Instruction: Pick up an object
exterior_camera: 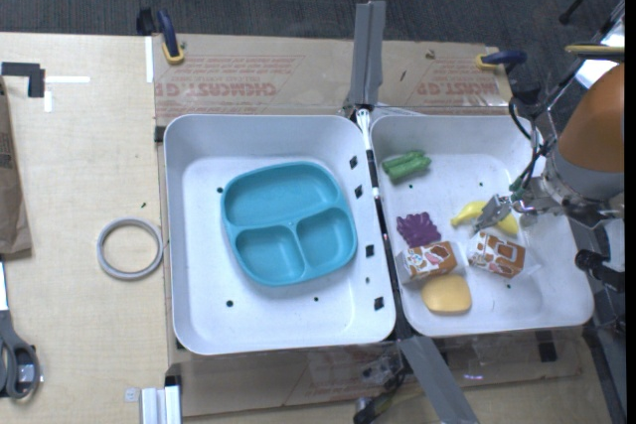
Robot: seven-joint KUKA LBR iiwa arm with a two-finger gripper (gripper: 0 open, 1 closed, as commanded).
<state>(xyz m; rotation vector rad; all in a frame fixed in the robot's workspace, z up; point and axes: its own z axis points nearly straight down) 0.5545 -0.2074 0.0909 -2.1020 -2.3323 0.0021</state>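
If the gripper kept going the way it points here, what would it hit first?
Most likely the yellow banana: the gripper points toward the image's left and its tips sit right at it. Height above the bin is unclear, so contact can't be confirmed.

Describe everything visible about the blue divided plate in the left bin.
The blue divided plate is a light turquoise tray, plastic by its look, with rounded corners and three compartments: one long section along its far side and two smaller ones nearer the camera. It lies flat, right side up and slightly rotated, near the middle of the left white bin. Nothing sits in its compartments, and it touches nothing but the bin floor.
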